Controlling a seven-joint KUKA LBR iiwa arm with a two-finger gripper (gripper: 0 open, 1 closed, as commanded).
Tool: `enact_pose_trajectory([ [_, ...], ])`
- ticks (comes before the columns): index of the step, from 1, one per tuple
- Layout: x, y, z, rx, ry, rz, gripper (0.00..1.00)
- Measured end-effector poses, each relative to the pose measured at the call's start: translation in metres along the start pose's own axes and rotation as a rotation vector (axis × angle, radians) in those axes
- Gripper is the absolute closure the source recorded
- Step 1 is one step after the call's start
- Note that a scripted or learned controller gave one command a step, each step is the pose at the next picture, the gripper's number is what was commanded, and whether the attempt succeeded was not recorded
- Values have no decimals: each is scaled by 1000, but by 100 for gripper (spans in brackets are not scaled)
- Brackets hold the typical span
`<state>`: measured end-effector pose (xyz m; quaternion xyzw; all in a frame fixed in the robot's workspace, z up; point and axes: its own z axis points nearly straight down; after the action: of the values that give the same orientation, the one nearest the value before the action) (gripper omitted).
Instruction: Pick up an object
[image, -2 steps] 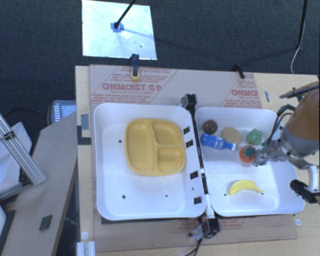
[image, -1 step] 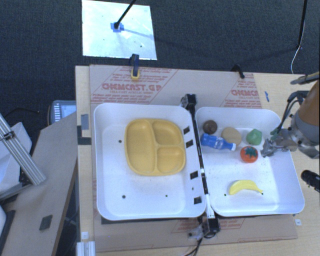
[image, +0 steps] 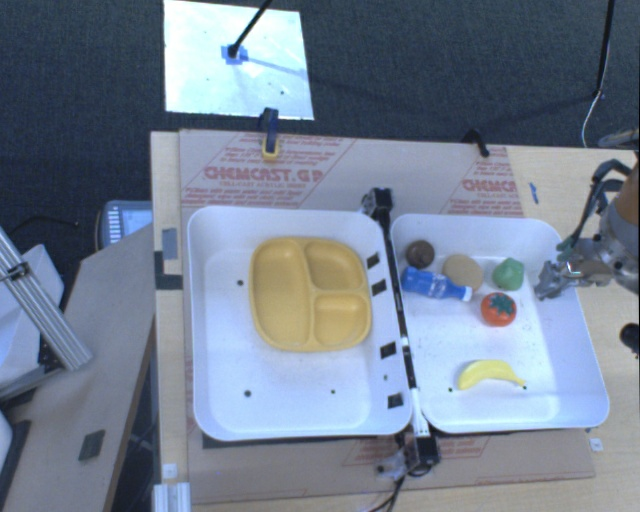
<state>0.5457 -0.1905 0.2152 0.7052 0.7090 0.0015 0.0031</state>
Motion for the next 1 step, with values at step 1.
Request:
enact_pose_trajectory([
  [1,-1,2,-47,-1,0,0,100],
])
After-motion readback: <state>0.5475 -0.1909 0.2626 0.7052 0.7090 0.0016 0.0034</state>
